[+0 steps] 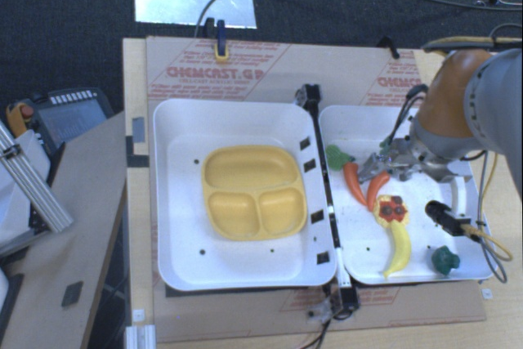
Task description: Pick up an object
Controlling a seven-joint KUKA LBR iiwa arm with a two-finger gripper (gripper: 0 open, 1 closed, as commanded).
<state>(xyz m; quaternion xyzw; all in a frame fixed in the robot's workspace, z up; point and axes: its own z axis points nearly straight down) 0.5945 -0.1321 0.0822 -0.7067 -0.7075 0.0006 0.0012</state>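
Observation:
The right bin (359, 125) holds several toy foods. An orange carrot (355, 183) with a green leafy top (337, 155) lies near the bin's left wall. A second orange piece (377, 189) lies just to its right. Below them is a small red and yellow toy (392, 210), touching the top of a yellow banana (400, 246). A dark green item (444, 259) sits in the bin's near right corner. My gripper (376, 165) hangs low over the upper ends of the two orange pieces, with the grey and orange arm (466, 106) behind it. Nothing is visibly lifted.
The left bin (176, 176) carries a yellow divided tray (252, 190). A black clip rail (319, 176) runs between the two bins. A black part with a yellow cable (448, 218) hangs by the arm over the right bin.

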